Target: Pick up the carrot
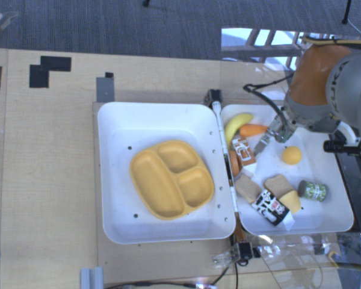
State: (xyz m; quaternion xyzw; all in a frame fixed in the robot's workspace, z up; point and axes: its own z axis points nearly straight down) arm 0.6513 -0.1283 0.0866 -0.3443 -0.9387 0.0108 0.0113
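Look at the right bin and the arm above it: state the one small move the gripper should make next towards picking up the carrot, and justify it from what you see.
Probably a short shift left and down. The gripper hangs just right of the carrot, which lies beside the banana in the right bin, and the carrot is not between its fingers.

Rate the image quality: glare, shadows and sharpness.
Camera view: even, soft lighting; bright glare on the shiny patch behind the bench; faint shadows under the yellow tray; the carrot and gripper look slightly soft, small labels unreadable.
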